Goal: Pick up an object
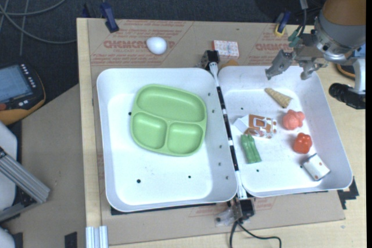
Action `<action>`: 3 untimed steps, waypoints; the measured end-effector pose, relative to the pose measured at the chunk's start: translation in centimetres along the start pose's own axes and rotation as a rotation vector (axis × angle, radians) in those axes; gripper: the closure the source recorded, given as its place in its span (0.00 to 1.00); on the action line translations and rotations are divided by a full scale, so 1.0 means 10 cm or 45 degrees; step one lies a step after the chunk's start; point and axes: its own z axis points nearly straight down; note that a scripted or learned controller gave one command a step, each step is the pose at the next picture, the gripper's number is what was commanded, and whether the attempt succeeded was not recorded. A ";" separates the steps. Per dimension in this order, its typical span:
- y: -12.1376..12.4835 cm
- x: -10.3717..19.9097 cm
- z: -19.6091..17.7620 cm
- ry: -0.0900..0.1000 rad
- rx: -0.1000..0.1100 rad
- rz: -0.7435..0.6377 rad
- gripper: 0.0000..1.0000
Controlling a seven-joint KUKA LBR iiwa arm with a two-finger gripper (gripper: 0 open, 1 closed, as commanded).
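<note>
Hovering with fingers spread wide and holding nothing, the pincer (293, 65) should descend straight onto the nearby cone-shaped piece (278, 96), straddling its narrow width.

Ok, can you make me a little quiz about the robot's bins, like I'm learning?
1. True or false: the green plate lies in the left bin.
2. Which toy lies closest to the gripper? A) the white block B) the cone C) the red pepper
3. Fill in: the white egg sits on the cardboard, ______ both bins.

Key: 1 true. 2 B: the cone lies just below the gripper, at the top of the right bin. 3 outside.
</note>
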 end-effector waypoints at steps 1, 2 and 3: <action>0.12 -0.53 0.32 -0.003 -0.001 0.001 0.00; 0.24 -0.79 0.77 -0.001 0.002 0.001 0.00; 0.47 -0.74 1.66 0.001 0.003 -0.001 0.00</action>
